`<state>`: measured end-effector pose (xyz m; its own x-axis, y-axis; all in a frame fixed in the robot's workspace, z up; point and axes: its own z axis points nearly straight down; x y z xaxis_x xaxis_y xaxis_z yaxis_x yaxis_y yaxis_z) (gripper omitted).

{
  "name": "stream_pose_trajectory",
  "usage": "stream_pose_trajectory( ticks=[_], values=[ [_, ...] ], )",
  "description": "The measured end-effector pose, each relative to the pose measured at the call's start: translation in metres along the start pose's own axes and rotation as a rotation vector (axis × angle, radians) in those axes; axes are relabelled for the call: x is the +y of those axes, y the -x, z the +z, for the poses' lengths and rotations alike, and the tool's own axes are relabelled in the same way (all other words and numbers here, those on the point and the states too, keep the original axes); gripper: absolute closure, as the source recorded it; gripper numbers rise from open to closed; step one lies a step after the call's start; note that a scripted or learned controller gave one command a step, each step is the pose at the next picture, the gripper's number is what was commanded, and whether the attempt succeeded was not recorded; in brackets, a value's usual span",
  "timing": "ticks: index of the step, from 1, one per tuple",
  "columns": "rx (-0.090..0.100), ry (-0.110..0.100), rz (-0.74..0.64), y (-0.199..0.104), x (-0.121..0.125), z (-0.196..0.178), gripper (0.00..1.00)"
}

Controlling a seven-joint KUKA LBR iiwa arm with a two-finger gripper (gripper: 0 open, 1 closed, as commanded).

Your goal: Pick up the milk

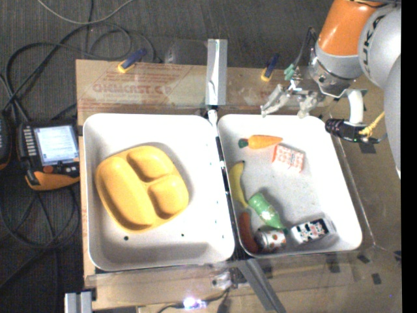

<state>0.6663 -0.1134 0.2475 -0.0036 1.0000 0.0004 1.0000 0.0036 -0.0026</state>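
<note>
The milk (311, 230) is a small white carton with dark markings. It lies on its side in the front right corner of the right bin (339, 175), next to a can (271, 238). My gripper (287, 108) hangs above the back rim of the right bin, far behind the milk. Its two fingers are spread open with nothing between them. The orange band of the arm (345, 25) rises behind it at the upper right.
In the right bin lie a carrot (260, 141), a red and white box (288, 157), a banana (236, 180) and a green bottle (266, 208). The left bin (104, 126) holds a yellow divided plate (143, 186). A handheld screen device (51, 145) sits off the bench's left.
</note>
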Motion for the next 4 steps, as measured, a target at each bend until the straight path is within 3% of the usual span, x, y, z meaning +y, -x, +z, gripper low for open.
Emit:
stream_pose_trajectory(
  ticks=[1,2,3,4],
  values=[
    [-0.001,0.000,0.098,0.020,-0.033,-0.024,0.00],
    [0.000,-0.001,0.045,0.025,-0.066,0.088,0.00],
    [-0.001,0.015,0.029,0.024,-0.118,0.157,0.00],
    [0.000,0.001,-0.156,0.044,-0.129,0.089,0.00]
  ],
)
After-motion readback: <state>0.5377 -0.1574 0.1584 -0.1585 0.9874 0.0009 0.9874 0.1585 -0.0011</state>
